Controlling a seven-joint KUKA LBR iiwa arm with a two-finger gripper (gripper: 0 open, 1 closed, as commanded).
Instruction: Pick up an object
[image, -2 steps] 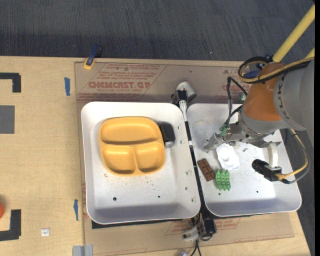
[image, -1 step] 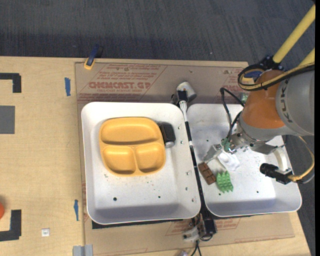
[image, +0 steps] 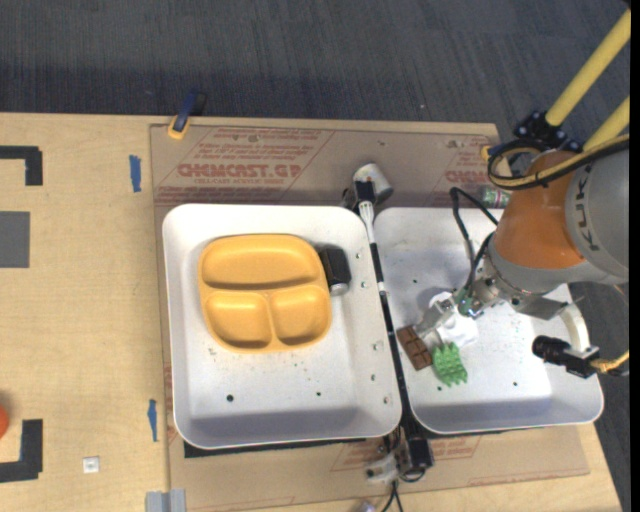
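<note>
Two shallow white bins are sitting side by side on the desk (image: 80, 300). In the left bin (image: 190, 400), a yellow three-compartment tray (image: 266, 290) is lying flat toward the bin's 11 o'clock area, with a small dark block (image: 335, 268) touching its 3 o'clock edge. Moving right, in the right bin (image: 540, 400), a small brown block (image: 414, 347) is lying near the bin's 9 o'clock wall, and a green studded brick (image: 451, 364) is resting just beside it, at its 4 o'clock. The gripper (image: 450, 318) is hanging just above these two pieces, at 12 o'clock from the green brick; how far its jaws are parted I cannot tell, nor whether they are gripping anything. The grey arm (image: 600, 225) with its orange band (image: 535, 230) is reaching in from 3 o'clock.
</note>
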